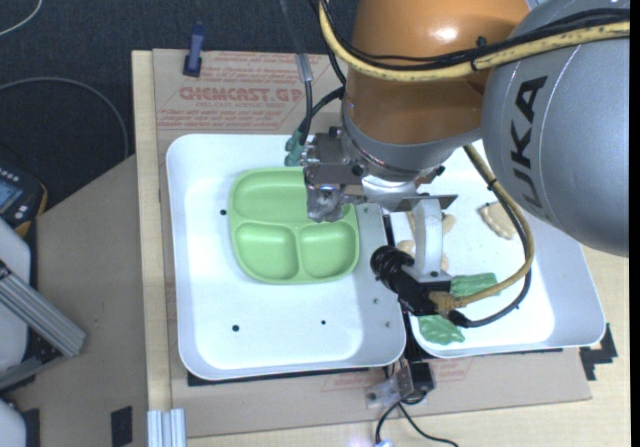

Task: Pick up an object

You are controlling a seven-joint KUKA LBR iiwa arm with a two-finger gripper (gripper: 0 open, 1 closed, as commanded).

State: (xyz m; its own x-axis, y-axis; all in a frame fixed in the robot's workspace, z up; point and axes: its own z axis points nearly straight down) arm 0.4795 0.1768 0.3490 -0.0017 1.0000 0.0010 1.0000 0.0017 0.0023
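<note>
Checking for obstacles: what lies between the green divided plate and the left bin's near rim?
Bare white bin floor, with two small dark dots, separates the green divided plate from the near rim, per the camera view.

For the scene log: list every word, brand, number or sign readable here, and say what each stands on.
"CHEMCAST G P" in red, on the brown sheet behind the left bin.
Smaller red lines under it on that sheet: too blurred to read.
"UKA" in dark letters, the visible part of a brand name cut off by the orange band, on the grey arm.
</note>
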